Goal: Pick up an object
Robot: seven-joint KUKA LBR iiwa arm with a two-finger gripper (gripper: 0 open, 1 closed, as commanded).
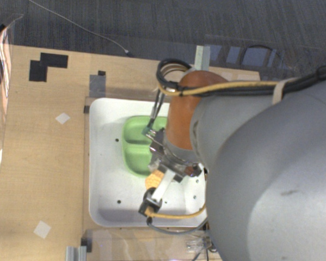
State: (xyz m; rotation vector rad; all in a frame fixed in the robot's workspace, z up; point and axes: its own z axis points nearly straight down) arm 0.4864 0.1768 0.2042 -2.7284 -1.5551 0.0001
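The task's likeliest thing is a pale green moulded plastic dish with two hollows point(135, 145). It lies in the shallow white plastic bin point(104, 168), about midway between the bin's far and near edges. Its long axis runs from the far edge toward the near edge. The grey arm's two-finger pincer point(160, 164) hangs over the side of the dish that faces the arm, close above it or touching it. The dish therefore lies just to the pincer's far-from-arm side, with its length running across the arm's reach.

A small orange piece point(154, 180) sits just beside the near end of the dish, right under the wrist. It is too blurred and too covered to say whether it is a loose object.

The wrist hides the working end, so how wide the pincer stands, and whether it has hold of anything, cannot be told.

No brand, label or lettering can be read on the dish, the bin or the wooden bench point(42, 148).
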